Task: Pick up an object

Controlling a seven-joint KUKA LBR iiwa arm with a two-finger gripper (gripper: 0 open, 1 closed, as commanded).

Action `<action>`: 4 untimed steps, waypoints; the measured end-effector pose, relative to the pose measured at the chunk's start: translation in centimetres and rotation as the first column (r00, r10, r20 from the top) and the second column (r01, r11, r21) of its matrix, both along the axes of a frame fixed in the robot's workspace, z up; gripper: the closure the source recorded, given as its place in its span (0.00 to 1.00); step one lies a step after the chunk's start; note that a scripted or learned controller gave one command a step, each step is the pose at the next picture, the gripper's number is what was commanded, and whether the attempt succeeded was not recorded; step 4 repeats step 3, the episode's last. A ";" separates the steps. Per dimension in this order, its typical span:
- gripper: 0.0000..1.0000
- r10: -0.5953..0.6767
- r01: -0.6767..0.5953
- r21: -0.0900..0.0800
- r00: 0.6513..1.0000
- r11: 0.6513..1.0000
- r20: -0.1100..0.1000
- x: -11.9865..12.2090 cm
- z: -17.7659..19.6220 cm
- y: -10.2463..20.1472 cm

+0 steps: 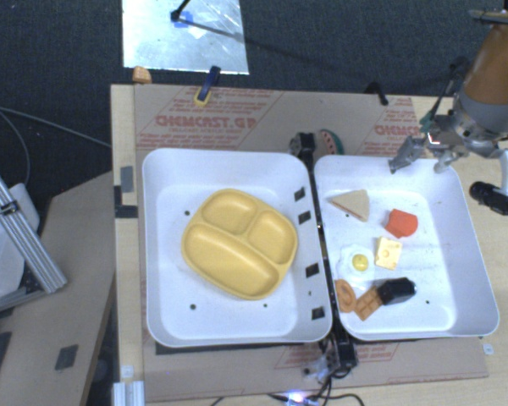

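Observation:
The right bin [457, 227] holds small toy foods: a tan triangular slice [351, 203], an orange-red piece [401, 222], a yellow cheese block [389, 252], a white and yellow egg [358, 262], a brown pretzel [345, 294], an orange-brown cracker [368, 304] and a black piece [396, 290]. My gripper [420, 162] hovers over the bin's far edge, above and to the right of the tan slice. Its fingers are spread, so it is open with nothing between them.
The left bin [169, 184] carries a yellow divided plate [240, 242]. Clips join the two bins along the shared wall [313, 227]. A shiny metal sheet [186, 24] lies on the floor beyond the bench, and a metal frame [17, 227] stands at the left.

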State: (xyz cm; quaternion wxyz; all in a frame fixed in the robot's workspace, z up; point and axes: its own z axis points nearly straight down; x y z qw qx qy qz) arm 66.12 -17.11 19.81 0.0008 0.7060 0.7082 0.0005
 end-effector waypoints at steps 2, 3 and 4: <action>1.00 -0.002 0.002 0.000 1.000 1.000 0.003 -5.5 -10.2 -0.3; 1.00 0.008 -0.008 0.001 1.000 1.000 0.010 -2.3 -1.6 6.3; 1.00 0.008 -0.008 0.001 1.000 1.000 0.010 -2.3 -1.6 6.3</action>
